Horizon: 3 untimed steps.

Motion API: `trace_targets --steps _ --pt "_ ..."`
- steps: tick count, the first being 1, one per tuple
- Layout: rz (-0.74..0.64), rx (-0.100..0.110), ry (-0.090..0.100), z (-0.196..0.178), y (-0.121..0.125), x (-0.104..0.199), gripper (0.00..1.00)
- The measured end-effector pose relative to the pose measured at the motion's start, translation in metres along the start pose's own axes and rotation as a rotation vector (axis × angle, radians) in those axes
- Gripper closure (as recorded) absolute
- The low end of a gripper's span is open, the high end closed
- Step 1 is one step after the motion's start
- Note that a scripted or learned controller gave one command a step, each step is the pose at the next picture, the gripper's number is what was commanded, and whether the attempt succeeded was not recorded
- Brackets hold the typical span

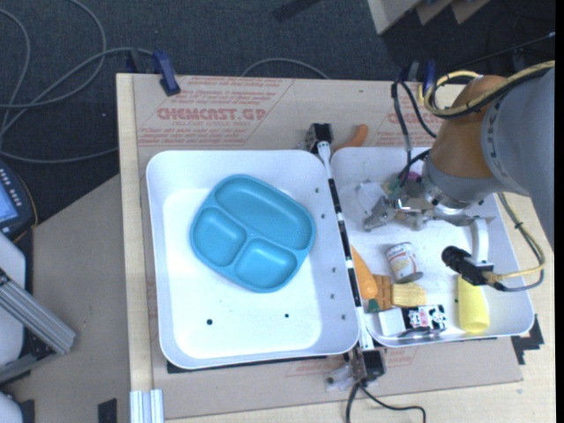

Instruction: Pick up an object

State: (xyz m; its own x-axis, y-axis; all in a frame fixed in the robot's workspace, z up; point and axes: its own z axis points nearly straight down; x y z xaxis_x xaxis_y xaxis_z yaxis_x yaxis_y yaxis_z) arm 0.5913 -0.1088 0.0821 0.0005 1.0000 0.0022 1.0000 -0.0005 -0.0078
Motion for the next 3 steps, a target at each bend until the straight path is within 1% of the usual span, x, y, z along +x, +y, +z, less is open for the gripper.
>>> trace_targets --steps 1,2,3 --pt "0.003 0.001 0.0 -0.001 -0.077 -0.002 0.0" --pt "0.0 -0.009 -0.002 -0.012 -0.073 -0.002 1.0" --pt "-0.01 -0.02 -0.001 -0.108 -0.051 0.07 1.0"
